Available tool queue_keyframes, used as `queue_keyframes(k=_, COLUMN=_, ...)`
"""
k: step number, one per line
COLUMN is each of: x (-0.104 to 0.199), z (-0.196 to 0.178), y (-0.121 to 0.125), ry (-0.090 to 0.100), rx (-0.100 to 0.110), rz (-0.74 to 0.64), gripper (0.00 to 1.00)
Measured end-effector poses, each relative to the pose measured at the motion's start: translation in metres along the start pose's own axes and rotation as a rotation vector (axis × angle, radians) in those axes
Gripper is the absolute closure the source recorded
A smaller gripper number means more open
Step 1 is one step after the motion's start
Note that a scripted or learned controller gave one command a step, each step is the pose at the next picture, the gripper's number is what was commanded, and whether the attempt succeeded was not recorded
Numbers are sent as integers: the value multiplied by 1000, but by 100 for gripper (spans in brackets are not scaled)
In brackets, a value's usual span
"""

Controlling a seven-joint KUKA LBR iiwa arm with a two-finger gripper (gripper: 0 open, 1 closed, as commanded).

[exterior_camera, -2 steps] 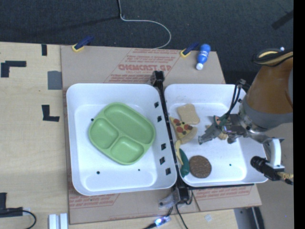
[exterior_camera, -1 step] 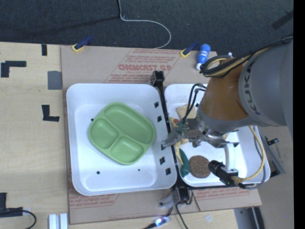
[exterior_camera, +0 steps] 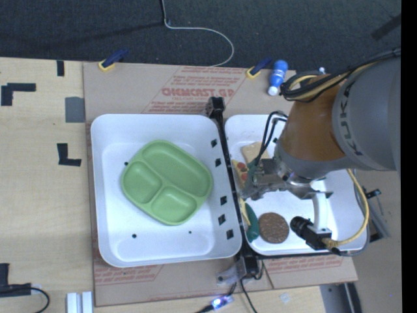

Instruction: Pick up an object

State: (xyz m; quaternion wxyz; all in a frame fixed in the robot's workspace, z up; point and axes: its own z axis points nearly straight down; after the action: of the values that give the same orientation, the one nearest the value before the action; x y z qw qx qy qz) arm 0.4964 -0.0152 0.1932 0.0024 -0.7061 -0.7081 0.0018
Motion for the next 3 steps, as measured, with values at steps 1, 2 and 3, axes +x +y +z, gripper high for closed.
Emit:
queue_keyframes(k=1, x=-3, z=-62, y=-13, ry=-1, rx=-9, rz=1, gripper=100)
queue_keyframes(k=2, x=73, z=14, y=-15, ry=1, rx=4, rz=-5, gripper=100)
queue_keyframes(k=3, x=138, z=-108, y=-12, ry=4, rx=-15, rz=-8, gripper=100)
